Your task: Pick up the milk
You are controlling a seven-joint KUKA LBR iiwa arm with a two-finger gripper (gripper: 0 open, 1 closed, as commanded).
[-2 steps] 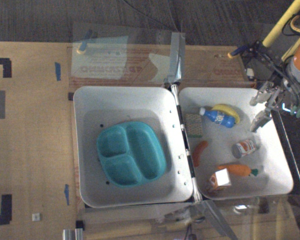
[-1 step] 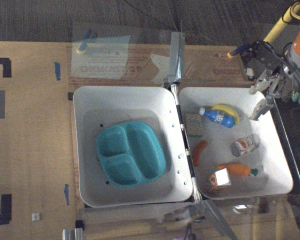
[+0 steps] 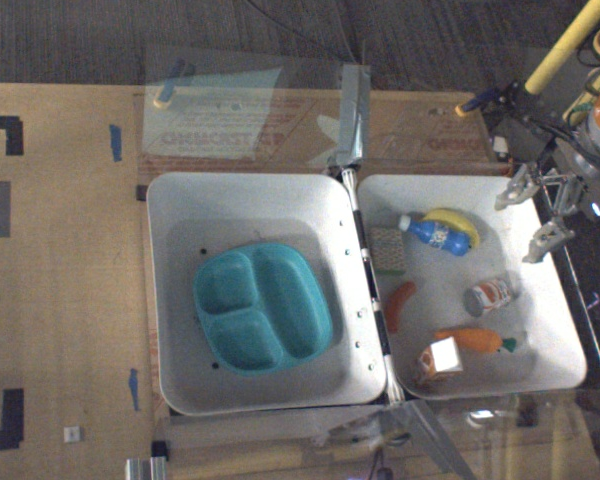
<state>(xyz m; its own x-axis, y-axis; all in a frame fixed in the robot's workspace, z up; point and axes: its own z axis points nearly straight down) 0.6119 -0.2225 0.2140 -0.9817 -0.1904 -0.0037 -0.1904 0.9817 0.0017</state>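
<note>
The milk (image 3: 440, 356) is a small carton with a white top and brown-orange sides, standing near the front edge of the right bin (image 3: 558, 308). My gripper (image 3: 531, 218) hangs over the far right rim of that bin, well behind and to the right of the carton. Its two fingers are spread apart with nothing between them.
The right bin also holds a blue bottle (image 3: 437, 235) beside a banana (image 3: 456, 222), a grey pad (image 3: 386, 249), a red sausage (image 3: 399, 305), a can (image 3: 491, 294) and a carrot (image 3: 475, 341) touching the carton's right side. A teal divided plate (image 3: 263, 307) lies in the left bin (image 3: 180, 218).
</note>
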